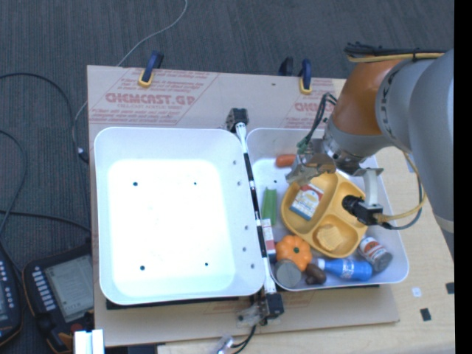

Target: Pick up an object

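Note:
The right bin [399, 266] holds several objects. A yellow two-part dish [337, 232] lies in its middle with a small white and red carton [307, 201] inside it. Around the dish are an orange pumpkin [293, 251], a green stick [270, 205], a blue bottle [346, 270], a small can [375, 253], a grey disc [288, 274] and an orange piece [285, 160]. My gripper [310, 167] hangs low over the back of this bin, just above the dish's far rim and beside the orange piece. Nothing shows in its grasp.
The left bin [103, 198] sits beside the right one, the two meeting at a central rim [253, 198]. Blue clamps [153, 63] [304, 76] stand on the board's back edge. Cables and a pendant [59, 286] lie on the floor to the left.

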You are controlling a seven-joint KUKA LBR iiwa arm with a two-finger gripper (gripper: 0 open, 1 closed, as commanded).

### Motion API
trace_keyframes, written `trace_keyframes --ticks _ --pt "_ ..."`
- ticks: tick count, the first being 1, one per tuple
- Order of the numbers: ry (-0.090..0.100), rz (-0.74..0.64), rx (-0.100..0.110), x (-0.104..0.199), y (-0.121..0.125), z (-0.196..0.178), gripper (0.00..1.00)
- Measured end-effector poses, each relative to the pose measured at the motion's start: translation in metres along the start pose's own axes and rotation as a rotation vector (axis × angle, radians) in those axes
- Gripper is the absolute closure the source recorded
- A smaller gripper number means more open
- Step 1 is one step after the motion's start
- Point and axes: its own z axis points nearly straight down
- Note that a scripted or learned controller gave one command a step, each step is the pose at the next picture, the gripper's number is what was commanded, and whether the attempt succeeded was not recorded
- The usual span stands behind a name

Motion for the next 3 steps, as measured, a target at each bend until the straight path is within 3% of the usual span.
trace_keyframes --ticks 1,2,3 --pt "-0.002 0.001 -0.001 -0.001 0.0 0.0 0.0" --pt "-0.013 0.002 -0.009 -0.011 -0.042 0.024 0.0" --pt "0.008 -0.008 -0.003 0.002 -0.04 0.016 1.0"
